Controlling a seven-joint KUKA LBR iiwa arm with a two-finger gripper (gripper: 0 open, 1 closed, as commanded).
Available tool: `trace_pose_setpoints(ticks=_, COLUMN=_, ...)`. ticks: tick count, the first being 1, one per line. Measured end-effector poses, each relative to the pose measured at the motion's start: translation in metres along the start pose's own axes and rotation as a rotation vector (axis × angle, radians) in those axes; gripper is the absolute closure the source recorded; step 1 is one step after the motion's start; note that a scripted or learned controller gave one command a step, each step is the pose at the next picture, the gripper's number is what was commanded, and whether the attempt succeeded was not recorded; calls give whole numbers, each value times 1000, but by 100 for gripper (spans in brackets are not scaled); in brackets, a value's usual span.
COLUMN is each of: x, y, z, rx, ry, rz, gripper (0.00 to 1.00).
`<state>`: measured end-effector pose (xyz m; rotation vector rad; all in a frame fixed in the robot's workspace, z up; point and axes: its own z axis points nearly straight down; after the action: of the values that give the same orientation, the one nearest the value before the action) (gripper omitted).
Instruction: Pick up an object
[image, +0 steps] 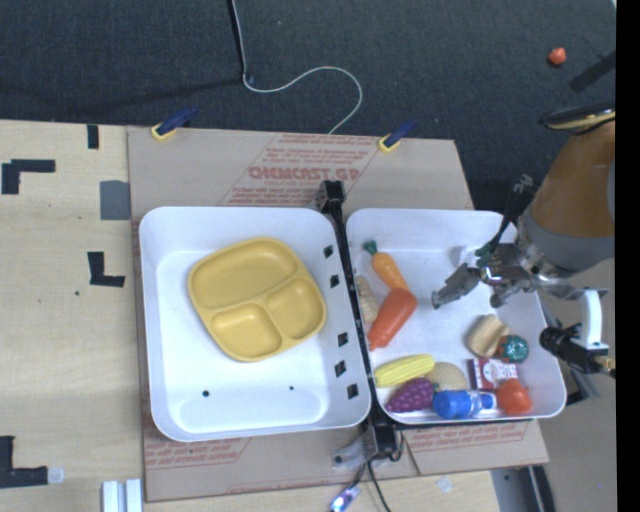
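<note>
Left bin (170, 400): yellow divided plate (257, 297), tilted on the floor. Right bin (430, 225): carrot (386, 270), red pepper (391, 316), corn (403, 369), grapes (410, 395), blue bottle (462, 403). Gripper (462, 283) hovers over bare floor right of the carrot, fingers (447, 292) apart, nothing between them.

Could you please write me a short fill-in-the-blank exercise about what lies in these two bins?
1. The yellow plate has ___ compartments.
2. That plate lies in the ___ bin.
3. The corn cob is ___ in colour.
4. The hand hangs above the ___ bin.

Missing words: three; left; yellow; right
</note>
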<state>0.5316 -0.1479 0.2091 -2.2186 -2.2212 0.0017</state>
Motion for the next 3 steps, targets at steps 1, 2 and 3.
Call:
trace_pose_setpoints(ticks=1, x=0, y=0, z=-10, rx=0, ry=0, rz=-1, gripper=100)
trace_pose_setpoints(ticks=2, x=56, y=21, z=49, rx=3, ry=1, rz=-4, gripper=100)
trace_pose_setpoints(ticks=3, x=118, y=25, z=-7, rx=-6, ry=1, rz=-7, gripper=100)
